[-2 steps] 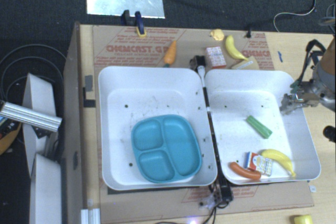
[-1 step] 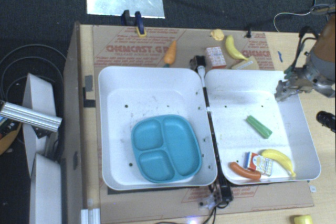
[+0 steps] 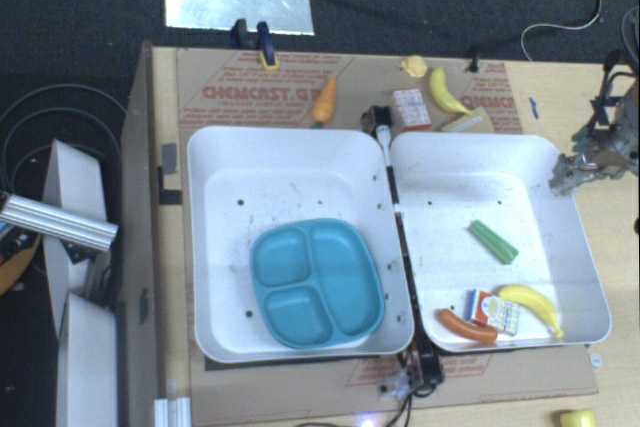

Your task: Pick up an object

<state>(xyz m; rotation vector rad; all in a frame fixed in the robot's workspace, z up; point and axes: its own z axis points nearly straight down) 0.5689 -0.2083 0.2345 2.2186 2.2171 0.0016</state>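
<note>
The right bin (image 3: 560, 245) holds a green block (image 3: 493, 241) near its middle, and along its near edge a sausage (image 3: 466, 326), a small red and white carton (image 3: 493, 310) and a banana (image 3: 532, 305). The left bin (image 3: 210, 215) holds a blue divided plate (image 3: 317, 282). My gripper (image 3: 572, 173) sits at the right bin's far right corner, just over the rim, away from all the objects. Nothing shows between its fingers.
Behind the bins on the cardboard lie a carrot (image 3: 324, 100), a small box (image 3: 410, 109), a banana (image 3: 445, 93) and a yellow piece (image 3: 413, 66). A blue clamp (image 3: 264, 40) stands at the back edge. A divider bar (image 3: 393, 205) runs between the bins.
</note>
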